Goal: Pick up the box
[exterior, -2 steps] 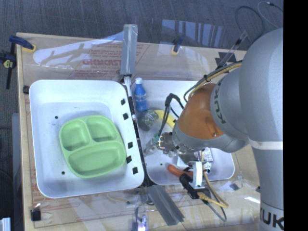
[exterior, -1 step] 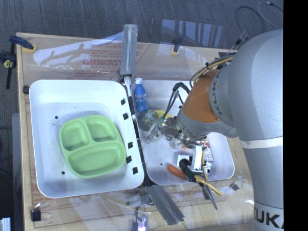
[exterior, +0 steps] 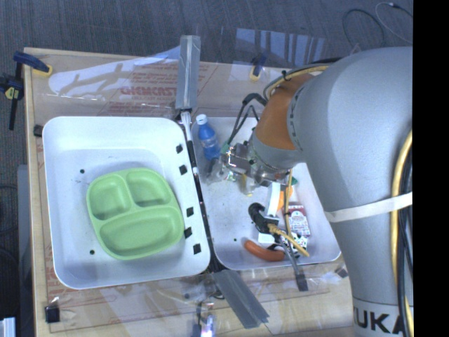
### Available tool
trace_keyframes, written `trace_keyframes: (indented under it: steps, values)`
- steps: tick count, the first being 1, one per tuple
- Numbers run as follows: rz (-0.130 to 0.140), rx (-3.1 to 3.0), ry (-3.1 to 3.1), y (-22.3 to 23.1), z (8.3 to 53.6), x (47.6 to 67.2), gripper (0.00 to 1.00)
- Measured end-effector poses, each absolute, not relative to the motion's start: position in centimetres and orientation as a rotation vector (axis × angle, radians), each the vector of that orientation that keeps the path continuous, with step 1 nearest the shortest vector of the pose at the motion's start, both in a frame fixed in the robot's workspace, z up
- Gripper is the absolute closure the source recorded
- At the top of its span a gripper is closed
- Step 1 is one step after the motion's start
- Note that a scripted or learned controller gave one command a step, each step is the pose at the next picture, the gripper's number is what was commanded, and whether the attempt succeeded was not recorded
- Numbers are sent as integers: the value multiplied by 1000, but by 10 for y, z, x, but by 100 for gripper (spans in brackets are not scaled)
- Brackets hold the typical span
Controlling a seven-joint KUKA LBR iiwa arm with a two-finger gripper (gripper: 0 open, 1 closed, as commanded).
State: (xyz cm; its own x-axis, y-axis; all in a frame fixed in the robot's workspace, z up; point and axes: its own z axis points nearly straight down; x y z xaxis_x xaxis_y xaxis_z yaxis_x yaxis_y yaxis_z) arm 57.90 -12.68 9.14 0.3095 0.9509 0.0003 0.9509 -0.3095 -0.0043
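Matt green plastic tray (exterior: 135, 213), smooth glossy white plastic bins (exterior: 63, 153), clear plastic bottle (exterior: 208, 140) with blue cap.

We see the grey arm (exterior: 365, 139) reaching in from the view's right, its orange band (exterior: 277, 121) (just above the wrist) turned upward, the gripper (exterior: 237, 168) at its end.

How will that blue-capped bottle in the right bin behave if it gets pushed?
The bottle is round-bodied, so a push would probably make it roll or tip. Its clear plastic looks smooth, so it may slip in a grasp. It sits near the right bin's left wall, which might stop it early.
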Motion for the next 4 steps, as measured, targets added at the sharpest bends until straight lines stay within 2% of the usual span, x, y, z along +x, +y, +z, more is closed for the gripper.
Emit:
trace_keyframes:
  steps: [1,2,3,4]
  values:
    - [6,-2529,-1851,-125,101,579,100]
    - [7,-2527,-1852,-124,101,579,0]
    - [10,-2519,-1859,-124,110,579,100]
    - [11,-2518,-1859,-123,110,579,0]
